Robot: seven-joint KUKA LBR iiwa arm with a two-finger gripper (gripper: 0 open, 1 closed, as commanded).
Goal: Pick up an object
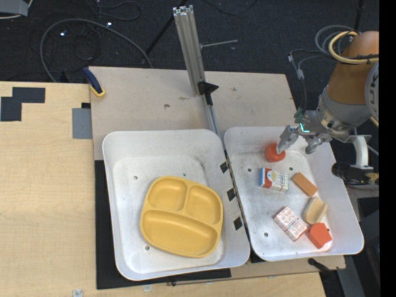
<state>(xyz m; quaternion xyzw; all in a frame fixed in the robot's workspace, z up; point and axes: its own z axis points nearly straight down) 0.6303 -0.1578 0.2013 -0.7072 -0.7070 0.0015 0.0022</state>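
A: Over the right bin (346, 240), your gripper (297, 142) hangs with its jaws spread and nothing between them. The red piece (275, 153) sits just under the near fingertip, a small rounded lump, matt.

B: So you would take that one?

A: I would judge so. Centre the jaws on it before you lower them; a rounded shape may slip out sideways. Farther out from the jaws lie a printed carton (273, 179), a tan block (304, 184), a pale roll (314, 210), a patterned box (289, 222) and an orange block (320, 235).

B: And the other bin?

A: A yellow tray (182, 216), smooth moulded plastic with three compartments, well apart from the jaws.
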